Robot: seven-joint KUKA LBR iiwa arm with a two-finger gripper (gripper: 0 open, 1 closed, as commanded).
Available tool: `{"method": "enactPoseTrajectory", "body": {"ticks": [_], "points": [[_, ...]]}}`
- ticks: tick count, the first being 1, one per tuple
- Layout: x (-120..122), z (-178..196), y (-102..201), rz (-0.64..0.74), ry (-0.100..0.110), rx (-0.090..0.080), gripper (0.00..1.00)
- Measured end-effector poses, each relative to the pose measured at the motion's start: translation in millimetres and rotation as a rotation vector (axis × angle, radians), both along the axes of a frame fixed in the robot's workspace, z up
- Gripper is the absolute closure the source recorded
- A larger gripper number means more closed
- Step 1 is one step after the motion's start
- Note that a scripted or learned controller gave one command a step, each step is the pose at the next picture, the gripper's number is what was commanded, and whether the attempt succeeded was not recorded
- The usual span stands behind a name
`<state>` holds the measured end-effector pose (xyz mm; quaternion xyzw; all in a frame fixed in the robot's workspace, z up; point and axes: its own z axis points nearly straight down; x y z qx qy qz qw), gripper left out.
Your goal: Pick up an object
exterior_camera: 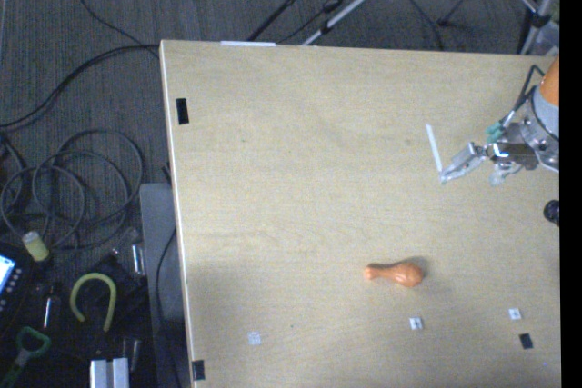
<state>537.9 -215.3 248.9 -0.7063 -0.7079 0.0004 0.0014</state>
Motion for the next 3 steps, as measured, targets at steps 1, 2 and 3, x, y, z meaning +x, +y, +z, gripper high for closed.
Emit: {"method": "enactPoseTrajectory", "body": {"ticks": [1, 2, 3], "points": [[54.7, -64.7, 8.7, 0.101, -0.001, -0.003, 0.00], [126.9, -162.1, 29.0, 0.349, -0.002, -0.003, 0.00], [130.6, -165.0, 70.2, 0.698, -0.003, -0.001, 0.00]]}}
